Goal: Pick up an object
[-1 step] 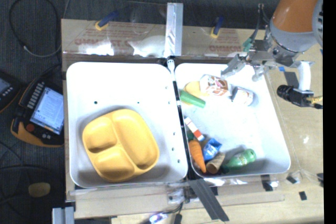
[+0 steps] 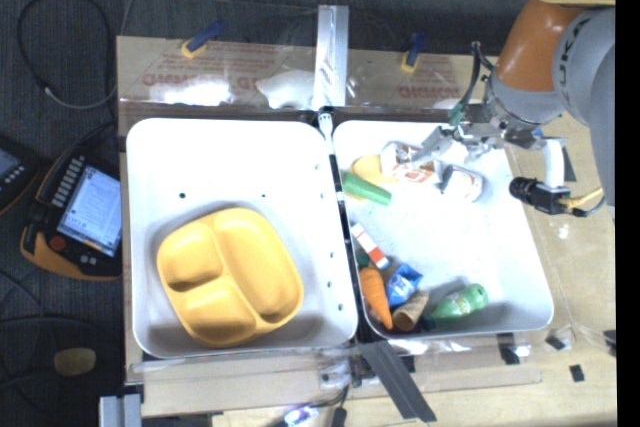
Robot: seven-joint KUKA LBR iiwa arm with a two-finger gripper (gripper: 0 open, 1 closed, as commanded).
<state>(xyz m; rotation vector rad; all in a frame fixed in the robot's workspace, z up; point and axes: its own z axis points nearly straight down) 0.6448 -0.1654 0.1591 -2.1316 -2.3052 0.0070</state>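
Note:
My gripper hangs over the far part of the right bin, just above and right of a white and orange packet. A white crumpled item lies close below the gripper. Left of the packet sit a yellow piece and a green cylinder. Along the bin's near left side lie a white marker, an orange carrot, a blue packet, a brown piece and a green bottle.
A yellow divided tray fills the near half of the left bin. The arm reaches in from the upper right. A black fitting juts over the right rim. A handheld pendant lies left of the bench.

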